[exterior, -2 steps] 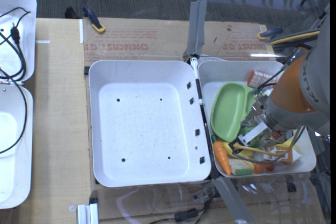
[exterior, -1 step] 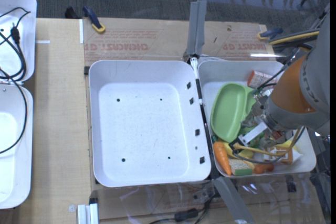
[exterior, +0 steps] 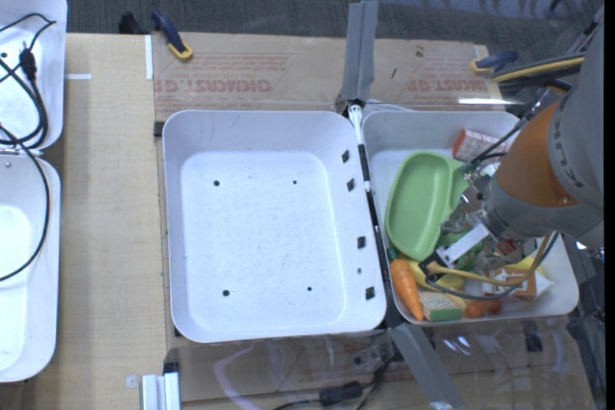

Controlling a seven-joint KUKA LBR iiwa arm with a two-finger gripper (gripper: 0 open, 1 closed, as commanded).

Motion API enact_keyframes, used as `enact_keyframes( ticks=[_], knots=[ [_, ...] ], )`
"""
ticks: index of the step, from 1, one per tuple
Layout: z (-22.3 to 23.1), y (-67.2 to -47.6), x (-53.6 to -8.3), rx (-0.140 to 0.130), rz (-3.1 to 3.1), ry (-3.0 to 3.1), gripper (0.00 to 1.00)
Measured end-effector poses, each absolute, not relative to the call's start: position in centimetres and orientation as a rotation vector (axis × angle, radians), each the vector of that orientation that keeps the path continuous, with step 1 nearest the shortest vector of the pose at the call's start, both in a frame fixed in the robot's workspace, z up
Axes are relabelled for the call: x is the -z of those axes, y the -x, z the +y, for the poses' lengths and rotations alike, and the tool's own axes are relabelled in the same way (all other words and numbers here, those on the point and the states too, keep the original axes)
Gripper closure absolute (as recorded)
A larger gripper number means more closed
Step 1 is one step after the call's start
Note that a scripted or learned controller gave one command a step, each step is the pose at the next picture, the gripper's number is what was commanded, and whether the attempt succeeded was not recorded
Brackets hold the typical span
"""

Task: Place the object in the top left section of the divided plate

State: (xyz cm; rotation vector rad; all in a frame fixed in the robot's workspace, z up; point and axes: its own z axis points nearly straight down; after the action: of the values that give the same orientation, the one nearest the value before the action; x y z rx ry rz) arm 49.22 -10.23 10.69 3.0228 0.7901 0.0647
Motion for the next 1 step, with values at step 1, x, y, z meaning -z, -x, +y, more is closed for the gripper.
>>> enact_keyframes(
  ticks=[1],
  knots=[
    [-10.31,-48.86,-11.0,-0.042,0.791,-3.029,1.0]
  ],
)
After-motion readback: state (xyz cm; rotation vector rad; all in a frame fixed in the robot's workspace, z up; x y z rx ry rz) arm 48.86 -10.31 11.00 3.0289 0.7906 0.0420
